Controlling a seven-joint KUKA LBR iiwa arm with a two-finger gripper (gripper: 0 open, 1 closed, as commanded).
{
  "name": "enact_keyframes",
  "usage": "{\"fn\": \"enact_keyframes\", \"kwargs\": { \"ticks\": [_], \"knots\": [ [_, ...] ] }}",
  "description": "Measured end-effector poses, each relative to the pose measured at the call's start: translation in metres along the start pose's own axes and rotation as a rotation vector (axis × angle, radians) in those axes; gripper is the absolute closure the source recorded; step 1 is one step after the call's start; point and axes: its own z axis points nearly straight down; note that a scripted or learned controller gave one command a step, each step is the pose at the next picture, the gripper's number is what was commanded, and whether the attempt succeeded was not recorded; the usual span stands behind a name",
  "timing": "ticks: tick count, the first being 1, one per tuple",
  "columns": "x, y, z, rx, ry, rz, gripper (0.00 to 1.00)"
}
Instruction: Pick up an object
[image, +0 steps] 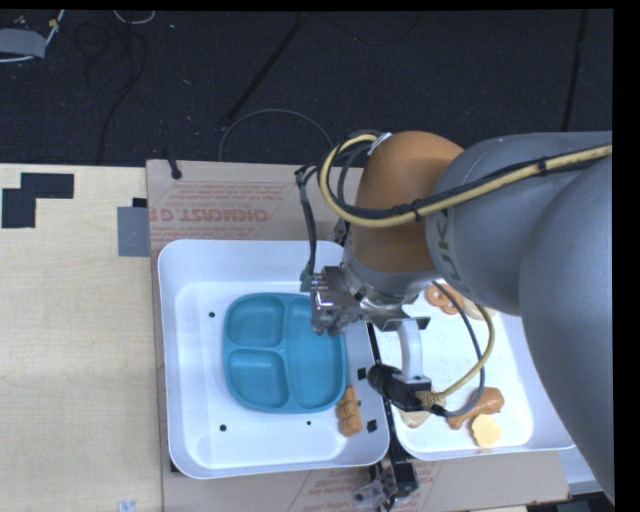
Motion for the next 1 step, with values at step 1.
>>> {"fn": "enact_keyframes", "kwargs": {
  "ticks": [1],
  "knots": [
    [-0.0015, 0.0002, 0.0001, 0.0, -0.001, 0.002, 0.0]
  ]
}}
